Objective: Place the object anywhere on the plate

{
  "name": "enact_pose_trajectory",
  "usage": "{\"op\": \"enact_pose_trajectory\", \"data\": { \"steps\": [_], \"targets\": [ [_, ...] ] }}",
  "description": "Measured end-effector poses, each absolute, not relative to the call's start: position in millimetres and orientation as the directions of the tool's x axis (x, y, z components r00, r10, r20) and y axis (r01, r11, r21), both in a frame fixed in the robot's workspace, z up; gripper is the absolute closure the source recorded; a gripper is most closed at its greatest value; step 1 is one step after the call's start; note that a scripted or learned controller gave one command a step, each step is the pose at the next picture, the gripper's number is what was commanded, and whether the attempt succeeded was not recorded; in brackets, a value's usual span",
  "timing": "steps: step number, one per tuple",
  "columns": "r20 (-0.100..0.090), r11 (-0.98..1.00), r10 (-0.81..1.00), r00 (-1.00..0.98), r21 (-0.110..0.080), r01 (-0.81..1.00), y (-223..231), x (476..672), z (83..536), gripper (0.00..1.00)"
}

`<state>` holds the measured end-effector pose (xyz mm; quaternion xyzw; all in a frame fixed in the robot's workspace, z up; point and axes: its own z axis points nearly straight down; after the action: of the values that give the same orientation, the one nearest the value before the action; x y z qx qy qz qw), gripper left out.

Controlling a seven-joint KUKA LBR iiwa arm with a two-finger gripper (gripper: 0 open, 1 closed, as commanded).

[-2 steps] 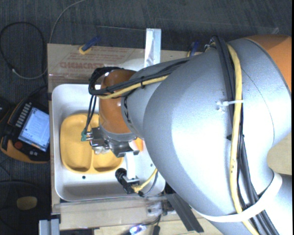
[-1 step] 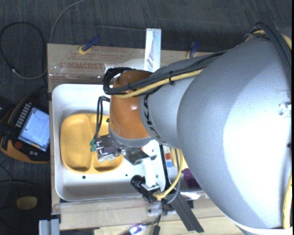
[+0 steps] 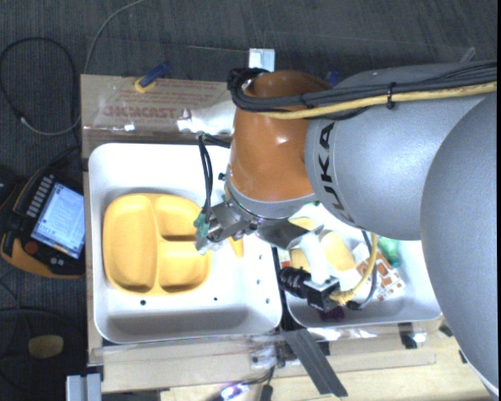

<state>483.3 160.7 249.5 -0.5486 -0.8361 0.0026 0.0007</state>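
Note:
A yellow plate (image 3: 154,242) with three compartments lies in the left white bin (image 3: 184,320). My gripper (image 3: 209,234) hangs low over the plate's right edge, beside the two smaller compartments. A small teal-green bit (image 3: 202,221) shows right at the gripper's tip; I cannot tell whether it is a held thing or part of the tool. A thin yellow piece (image 3: 236,246) shows just right of the gripper, over the bin floor. The orange wrist band (image 3: 271,153) and grey arm cover the bins' shared middle wall.
The right bin (image 3: 417,307) holds several items, partly under the arm: a pale yellow thing (image 3: 337,253), a green one (image 3: 390,247), an orange-and-white pack (image 3: 386,279) and a purple piece (image 3: 334,312). A cardboard sheet (image 3: 150,107) lies behind the left bin.

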Motion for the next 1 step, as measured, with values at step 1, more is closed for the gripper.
{"op": "enact_pose_trajectory", "data": {
  "steps": [1],
  "targets": [
    [-0.001,0.306,0.952,-0.306,-0.010,0.952,208.8,481.1,159.6,1.00]
  ]
}}
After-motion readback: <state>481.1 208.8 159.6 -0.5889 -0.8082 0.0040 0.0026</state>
